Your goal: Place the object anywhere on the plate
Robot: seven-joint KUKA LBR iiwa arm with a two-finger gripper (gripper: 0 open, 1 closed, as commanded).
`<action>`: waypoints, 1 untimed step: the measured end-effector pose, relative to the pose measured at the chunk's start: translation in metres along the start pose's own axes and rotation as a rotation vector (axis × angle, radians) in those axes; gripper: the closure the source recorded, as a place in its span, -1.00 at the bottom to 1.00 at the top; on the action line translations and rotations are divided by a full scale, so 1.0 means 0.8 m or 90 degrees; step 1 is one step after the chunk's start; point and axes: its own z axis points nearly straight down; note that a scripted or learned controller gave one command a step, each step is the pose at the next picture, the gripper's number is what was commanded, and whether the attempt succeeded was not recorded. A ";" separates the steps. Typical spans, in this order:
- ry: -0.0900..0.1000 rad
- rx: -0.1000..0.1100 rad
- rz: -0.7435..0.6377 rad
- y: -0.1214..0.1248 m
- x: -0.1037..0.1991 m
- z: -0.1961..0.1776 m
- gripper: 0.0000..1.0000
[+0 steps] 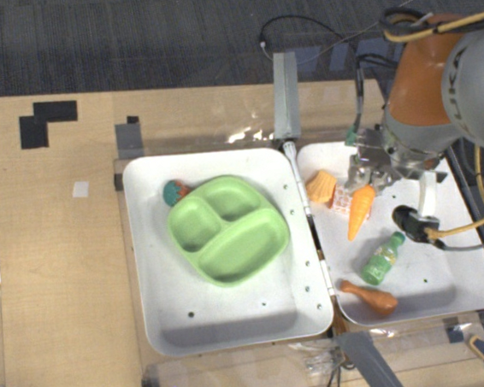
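A green plate (228, 228) with three compartments lies in the left bin (166, 325), nothing on it. My gripper (366, 182) is over the upper part of the right bin (466, 281). It is shut on the thick top end of an orange carrot (359, 213). The carrot slants down and to the left from the fingers, tip towards the bin floor. Plate and carrot are separated by the rim between the two bins.
A teal and red toy (175, 191) sits behind the plate's upper left edge. In the right bin lie a yellow-orange piece (320, 186), a small white packet (339, 201), a green bottle (382, 259) and a brown drumstick-shaped item (369, 297). A black cable end (410, 224) hangs beside the carrot.
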 end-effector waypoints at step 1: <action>0.001 0.000 0.007 0.019 0.125 0.023 1.00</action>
